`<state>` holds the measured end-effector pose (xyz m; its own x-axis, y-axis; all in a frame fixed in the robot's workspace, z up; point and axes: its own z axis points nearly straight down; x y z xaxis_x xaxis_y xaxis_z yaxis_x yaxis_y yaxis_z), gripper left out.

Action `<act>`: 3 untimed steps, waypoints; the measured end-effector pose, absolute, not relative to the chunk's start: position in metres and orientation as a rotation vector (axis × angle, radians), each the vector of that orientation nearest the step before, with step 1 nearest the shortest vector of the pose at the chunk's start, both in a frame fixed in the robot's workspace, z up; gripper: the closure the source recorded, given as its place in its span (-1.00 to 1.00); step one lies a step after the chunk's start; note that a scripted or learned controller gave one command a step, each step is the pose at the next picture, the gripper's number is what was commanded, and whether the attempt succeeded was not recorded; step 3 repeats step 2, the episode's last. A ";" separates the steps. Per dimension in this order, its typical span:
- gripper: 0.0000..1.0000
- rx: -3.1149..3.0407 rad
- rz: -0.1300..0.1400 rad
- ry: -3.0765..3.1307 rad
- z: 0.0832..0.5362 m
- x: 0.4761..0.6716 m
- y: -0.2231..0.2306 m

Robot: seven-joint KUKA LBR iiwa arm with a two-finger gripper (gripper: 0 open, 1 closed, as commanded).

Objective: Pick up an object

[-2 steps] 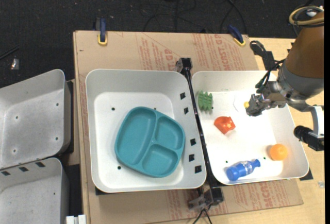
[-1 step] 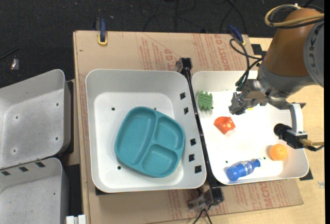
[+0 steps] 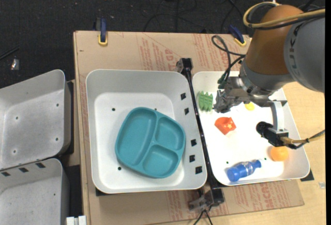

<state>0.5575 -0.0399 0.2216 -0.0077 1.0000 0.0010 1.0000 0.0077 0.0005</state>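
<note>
A: Five small things lie in the right white bin (image 3: pixel 296 124). Any writing to read?

B: Red print runs across the brown board bench top (image 3: pixel 155 52), too faint to make out. Some lettering shows on the grey arm (image 3: pixel 310 58), but it is cut off.

A: What is nearest the gripper (image 3: pixel 223 106)?

B: A red-orange blocky plastic piece (image 3: pixel 225 125) on the bin floor, just beside the gripper at its six o'clock. A green ridged plastic piece (image 3: pixel 206 101) sits at its nine o'clock.

A: Is the gripper open?

B: I cannot tell, nor whether it has hold of anything.

A: The rest?

B: A small yellow piece (image 3: pixel 250 107) at three o'clock. An orange ball (image 3: pixel 279 153) and a blue plastic bottle (image 3: pixel 242 170) lie toward five o'clock. A teal divided plate (image 3: pixel 150 142) fills the left white bin (image 3: pixel 98 115).
</note>
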 end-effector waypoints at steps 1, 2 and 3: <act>1.00 -2.212 -0.005 -2.232 0.234 0.574 0.013; 1.00 -2.212 -0.005 -2.231 0.241 0.584 0.063; 1.00 -2.212 -0.005 -2.231 0.241 0.584 0.063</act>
